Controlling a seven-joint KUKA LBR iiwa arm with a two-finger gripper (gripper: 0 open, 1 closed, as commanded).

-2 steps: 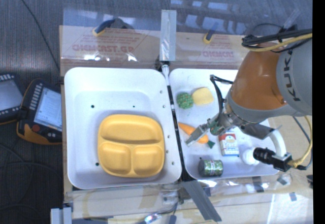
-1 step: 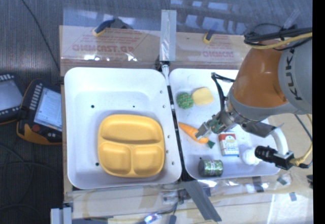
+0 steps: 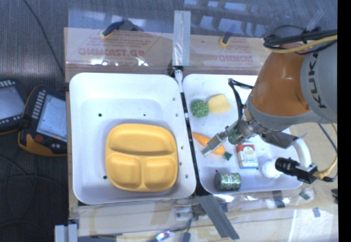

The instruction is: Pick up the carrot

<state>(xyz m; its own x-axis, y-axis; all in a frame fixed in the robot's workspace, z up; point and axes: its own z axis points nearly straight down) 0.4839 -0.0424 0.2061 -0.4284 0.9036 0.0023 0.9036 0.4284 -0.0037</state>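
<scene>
camera view: carrot (image 3: 201, 139) lies in right bin (image 3: 189, 98).

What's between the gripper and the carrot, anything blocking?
Nothing visible. The gripper is right over the carrot in the right bin; the green ball and can sit clear of it.

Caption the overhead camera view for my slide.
Claw over the carrot in the right bin; yellow tray in the left bin.

Carrot (image 3: 201, 139) orange. Divided tray (image 3: 142, 156) mustard yellow, in white left bin (image 3: 88, 98). Right bin (image 3: 258, 183) white: green knobbly ball (image 3: 199, 108), pale yellow block (image 3: 219, 104), dark green can (image 3: 227, 181), red-and-white carton (image 3: 248, 156). Arm (image 3: 290, 87) grey, orange band.
</scene>
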